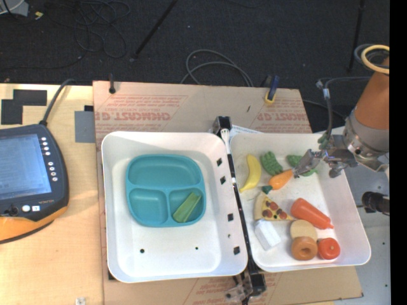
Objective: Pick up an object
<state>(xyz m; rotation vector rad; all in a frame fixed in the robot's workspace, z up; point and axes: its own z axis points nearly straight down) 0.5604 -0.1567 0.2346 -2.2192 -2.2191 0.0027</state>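
My gripper (310,163) reaches in from the right over the far right part of the right bin (353,216). Its tip sits at a small green toy (295,160), just above an orange carrot (280,180). In the same bin lie a yellow banana (252,173), a dark green vegetable (271,162), a pizza slice (272,209), a long red-orange vegetable (311,213), a white block (268,234), a tan donut (304,239) and a red tomato (329,248). Nothing shows held between the gripper's tips.
The left bin (121,246) holds a teal divided plate (152,183) with a green piece (187,206) in its lower right compartment. A tablet (25,170) lies on the bench at the left. Cables trail over the dark floor behind.
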